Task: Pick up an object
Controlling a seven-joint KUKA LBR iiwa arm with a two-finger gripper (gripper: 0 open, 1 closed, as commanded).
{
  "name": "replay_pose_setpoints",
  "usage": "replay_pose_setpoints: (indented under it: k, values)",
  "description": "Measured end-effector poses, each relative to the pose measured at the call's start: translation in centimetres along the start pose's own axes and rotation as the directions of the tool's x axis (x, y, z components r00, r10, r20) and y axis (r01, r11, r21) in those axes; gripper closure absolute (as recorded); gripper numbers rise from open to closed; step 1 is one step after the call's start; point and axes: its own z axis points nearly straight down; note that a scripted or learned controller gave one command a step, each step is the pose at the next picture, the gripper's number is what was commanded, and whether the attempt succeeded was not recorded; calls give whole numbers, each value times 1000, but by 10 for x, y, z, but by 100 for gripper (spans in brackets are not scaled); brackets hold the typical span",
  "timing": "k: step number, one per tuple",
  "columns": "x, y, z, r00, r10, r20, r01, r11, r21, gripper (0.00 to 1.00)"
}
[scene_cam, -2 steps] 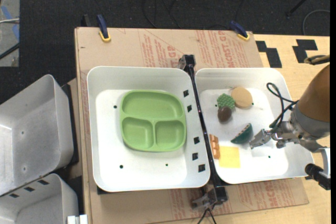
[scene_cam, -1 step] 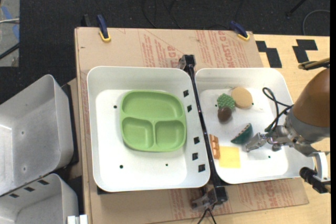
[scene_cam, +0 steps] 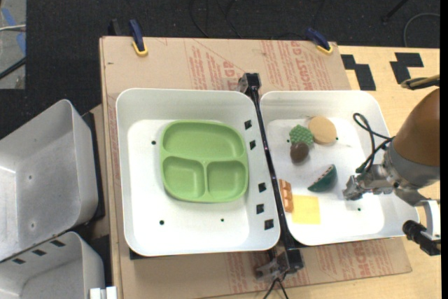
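Note:
The right bin [scene_cam: 364, 227] holds several small items. A tan round piece [scene_cam: 323, 129] lies at the back, with a green knobbly piece [scene_cam: 302, 134] and a dark brown piece [scene_cam: 299, 153] beside it. A dark green wedge [scene_cam: 323, 180] lies near the middle. A yellow square [scene_cam: 306, 209] and a small orange piece [scene_cam: 285, 193] lie at the front left. My gripper [scene_cam: 358, 189] hangs low over the bin's right side, just right of the green wedge, apart from it. Nothing shows between its tips.
The left bin [scene_cam: 136, 220] holds a green divided plate [scene_cam: 204, 162]. A black divider strip [scene_cam: 262, 150] runs between the bins. The arm's orange band [scene_cam: 423, 136] and cables [scene_cam: 371, 140] cover the right bin's right edge. Other white tubs [scene_cam: 42, 171] stand at the far left.

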Motion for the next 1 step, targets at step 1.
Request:
replay_pose_setpoints:
  k: [1]
  values:
    - [-3,-4,-44,1000,0,2,0,1000,-3,100]
